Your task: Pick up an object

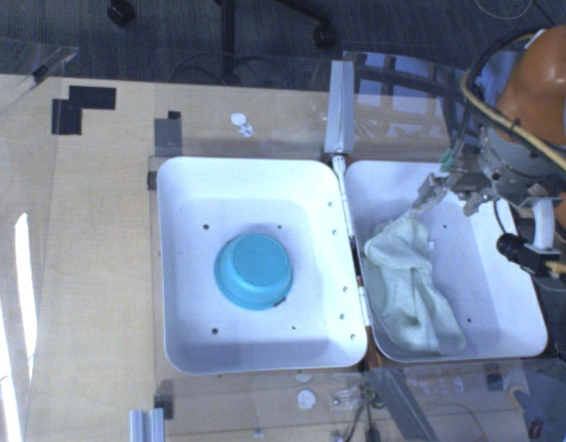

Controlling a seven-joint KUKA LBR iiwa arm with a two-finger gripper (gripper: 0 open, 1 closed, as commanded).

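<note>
Pick underway, not done: my gripper (436,190) sits at the cloth (407,284)'s one-o'clock corner — fingers seemingly pinching it, though blurred; cloth rests in the right bin (503,293), lift remaining.

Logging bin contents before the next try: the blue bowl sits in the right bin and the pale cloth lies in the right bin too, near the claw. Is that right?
Not quite. The blue bowl sits in the left bin, not the right one. The rest holds: the pale cloth lies in the right bin, near the claw. The camera view shows this.
</note>
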